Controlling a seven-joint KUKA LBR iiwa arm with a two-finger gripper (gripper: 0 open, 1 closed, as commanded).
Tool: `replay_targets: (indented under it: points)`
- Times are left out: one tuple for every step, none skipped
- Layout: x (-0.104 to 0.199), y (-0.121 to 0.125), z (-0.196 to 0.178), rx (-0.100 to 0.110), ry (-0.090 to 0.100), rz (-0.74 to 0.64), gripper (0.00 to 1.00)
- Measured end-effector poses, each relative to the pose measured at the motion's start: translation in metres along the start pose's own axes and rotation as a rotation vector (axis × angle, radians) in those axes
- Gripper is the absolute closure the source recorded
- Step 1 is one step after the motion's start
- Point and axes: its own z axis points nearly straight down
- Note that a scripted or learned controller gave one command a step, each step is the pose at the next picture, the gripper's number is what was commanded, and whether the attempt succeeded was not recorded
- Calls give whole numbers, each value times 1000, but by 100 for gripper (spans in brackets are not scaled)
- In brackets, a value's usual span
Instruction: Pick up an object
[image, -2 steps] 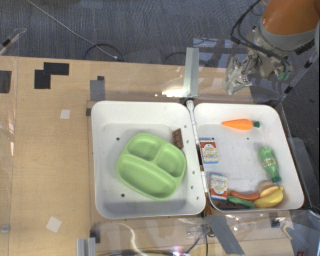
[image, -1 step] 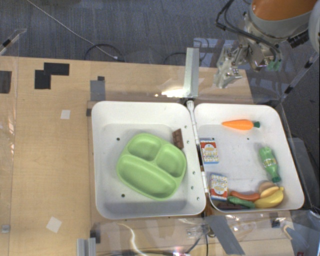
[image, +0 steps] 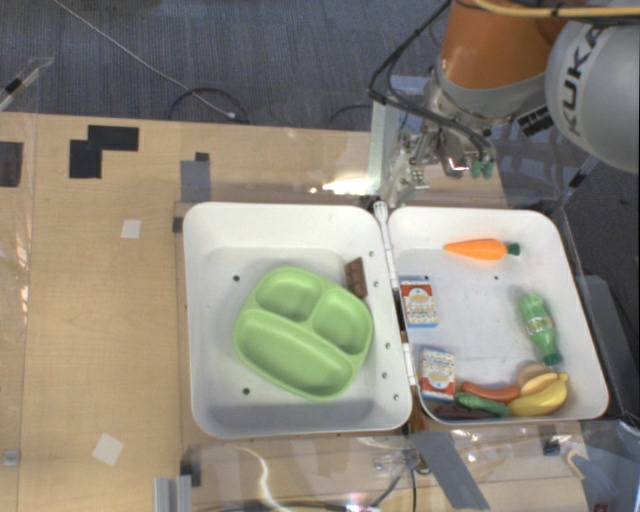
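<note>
- Gripper (image: 440, 160) hangs above far edge of right bin (image: 560, 240), near the divider; holds nothing seen, jaw spread can't be told.
- Candidates all in right bin: carrot (image: 478, 250) nearest, lying alone; green bottle (image: 537, 325) by right wall; two small cartons (image: 419, 303); banana (image: 542, 396) in crowded near corner.
- Left bin: green tray (image: 303, 330).
- Best bet, judged: go for carrot, drop straight down, jaws across its narrow width, avoid the wall.

"KU" on the arm (image: 590, 80)

right bin (image: 560, 262): centre open | items line edges | left bin (image: 215, 245): green tray (image: 303, 331) apparently fills middle
</note>
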Motion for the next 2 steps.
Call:
replay_targets:
  points:
    - [-3,-1,-16,1,-16,0,100]
    - [-5,0,-29,1,-25,-1,100]
